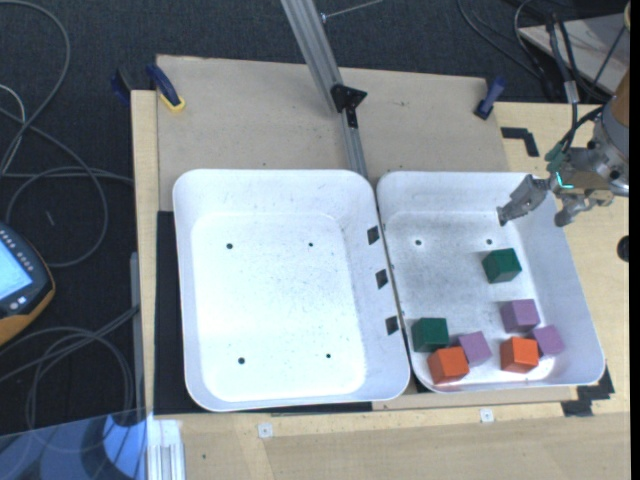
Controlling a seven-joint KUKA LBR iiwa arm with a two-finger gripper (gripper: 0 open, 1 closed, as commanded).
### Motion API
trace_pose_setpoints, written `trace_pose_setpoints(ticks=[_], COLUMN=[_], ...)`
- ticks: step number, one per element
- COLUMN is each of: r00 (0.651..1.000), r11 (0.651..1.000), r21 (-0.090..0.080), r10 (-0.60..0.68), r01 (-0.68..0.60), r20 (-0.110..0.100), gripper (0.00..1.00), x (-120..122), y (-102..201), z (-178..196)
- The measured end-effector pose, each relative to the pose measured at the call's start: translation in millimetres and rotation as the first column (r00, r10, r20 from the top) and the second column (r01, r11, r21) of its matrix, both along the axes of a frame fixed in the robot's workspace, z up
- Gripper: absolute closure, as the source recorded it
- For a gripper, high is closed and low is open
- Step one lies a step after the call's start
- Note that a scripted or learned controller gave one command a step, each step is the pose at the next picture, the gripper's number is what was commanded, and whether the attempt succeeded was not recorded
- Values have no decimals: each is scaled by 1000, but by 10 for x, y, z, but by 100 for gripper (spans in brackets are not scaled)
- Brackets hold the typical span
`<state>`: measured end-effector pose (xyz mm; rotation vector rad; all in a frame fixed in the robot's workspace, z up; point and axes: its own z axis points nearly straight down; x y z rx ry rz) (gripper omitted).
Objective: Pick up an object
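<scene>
The hand has grey metal fingers beneath a pale body showing a small teal light.

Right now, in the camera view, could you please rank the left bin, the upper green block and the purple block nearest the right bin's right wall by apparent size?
1. Left bin, by far the largest.
2. Upper green block.
3. Purple block nearest the right wall, slightly smaller than the green one; the margin is modest.

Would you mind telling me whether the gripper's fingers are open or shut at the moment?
Open. The two-finger gripper has its grey fingers spread apart with a clear gap, nothing between them, above the right white bin's far corner.
</scene>
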<state>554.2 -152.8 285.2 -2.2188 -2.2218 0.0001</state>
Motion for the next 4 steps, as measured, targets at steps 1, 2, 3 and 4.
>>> trace_pose_setpoints(ticks=[1,2,3,4], r00=[1000,1000,1000,1000], r11=[1000,1000,1000,1000], r21=[-2,2,-5,-5], r10=[-7,5,-4,1], r01=[7,-5,4,-1], r20=[-1,-1,5,4], gripper=[0,0,0,0], x=[-311,-31,315,328], y=[-560,-40,-635,-178], z=[-97,-244,-270,-1678])
